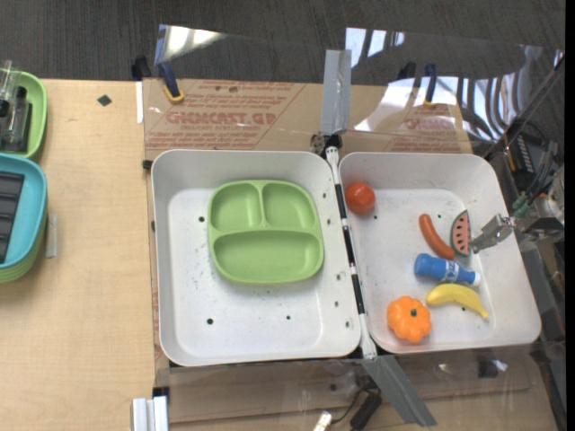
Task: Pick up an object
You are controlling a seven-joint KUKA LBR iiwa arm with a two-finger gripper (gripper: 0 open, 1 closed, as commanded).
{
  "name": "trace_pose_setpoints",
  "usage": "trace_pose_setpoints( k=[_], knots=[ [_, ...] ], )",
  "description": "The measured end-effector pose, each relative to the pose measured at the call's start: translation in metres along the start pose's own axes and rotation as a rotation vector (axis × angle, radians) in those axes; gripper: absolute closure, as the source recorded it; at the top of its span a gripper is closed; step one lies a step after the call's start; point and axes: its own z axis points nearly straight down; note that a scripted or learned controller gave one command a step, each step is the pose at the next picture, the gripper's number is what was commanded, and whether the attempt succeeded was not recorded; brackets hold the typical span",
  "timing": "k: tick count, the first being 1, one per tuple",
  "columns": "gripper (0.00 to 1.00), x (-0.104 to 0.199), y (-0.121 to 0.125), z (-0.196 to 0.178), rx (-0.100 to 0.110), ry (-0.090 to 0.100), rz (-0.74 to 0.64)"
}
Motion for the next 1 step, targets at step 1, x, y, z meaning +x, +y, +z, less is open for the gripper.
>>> trace_pose_setpoints(
  k=[1],
  knots=[
    [0.00, 0.0387, 0.0015, 0.1043, -0.001, 0.000, 0.474]
  ],
)
